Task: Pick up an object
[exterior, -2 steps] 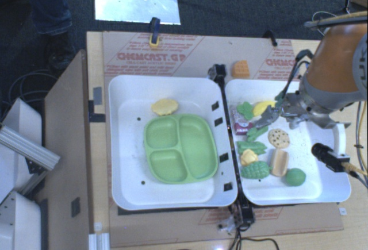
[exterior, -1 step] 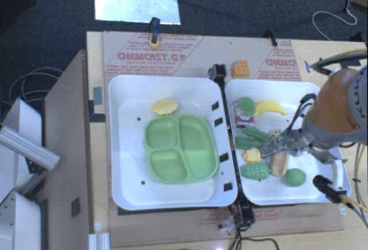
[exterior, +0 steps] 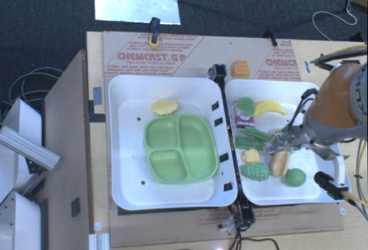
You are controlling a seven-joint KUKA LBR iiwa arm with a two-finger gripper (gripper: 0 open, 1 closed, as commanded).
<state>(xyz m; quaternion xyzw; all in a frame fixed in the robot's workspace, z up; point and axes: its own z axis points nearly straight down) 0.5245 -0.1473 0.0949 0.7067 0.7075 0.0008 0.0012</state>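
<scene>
The right bin (exterior: 322, 194) holds several toy foods: a yellow banana (exterior: 270, 108), a green pepper (exterior: 246, 106), a small red and white box (exterior: 245, 119), green pods (exterior: 253, 141), a small yellow piece (exterior: 250, 156), a bumpy green vegetable (exterior: 255, 172), a tan bread roll (exterior: 279, 164) and a green ball (exterior: 295, 177). My gripper (exterior: 281, 142) hangs low in the middle of this bin, just above the roll's upper end and right of the pods. The arm's body hides the bin's right part.
In the left bin (exterior: 123, 128) lie a green divided tray (exterior: 180, 147) and a yellow toy (exterior: 164, 107). An orange block (exterior: 241, 69) sits on the bench behind the right bin. A yellow clamp (exterior: 154, 33) stands at the bench's back edge.
</scene>
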